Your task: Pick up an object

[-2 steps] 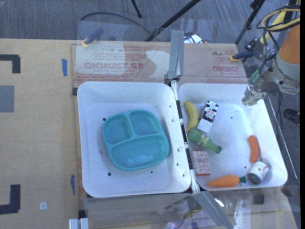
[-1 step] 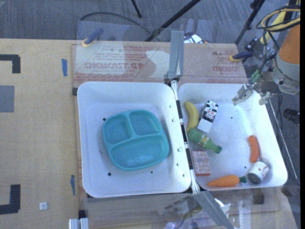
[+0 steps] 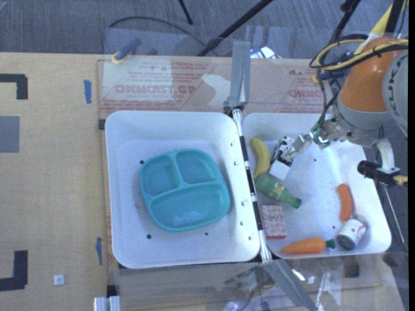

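Several items crowded the right bin (image 3: 369, 193), so the gripper (image 3: 299, 145), its state impossible to tell, risked nudging the banana (image 3: 260, 155) or green bottle (image 3: 277, 192) instead of grasping anything.

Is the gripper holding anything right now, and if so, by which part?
Cannot be told. The gripper sits low in the right bin, right by a small black-and-white object, but no grasp is visible.

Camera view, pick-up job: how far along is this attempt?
Done: the gripper has reached into the right bin and hangs near the small black-and-white item, beside the banana. In hand: nothing I can confirm; a grasp is unclear. Left: lifting something. The green bottle, carrot, sausage and red box all lie on the bin floor.
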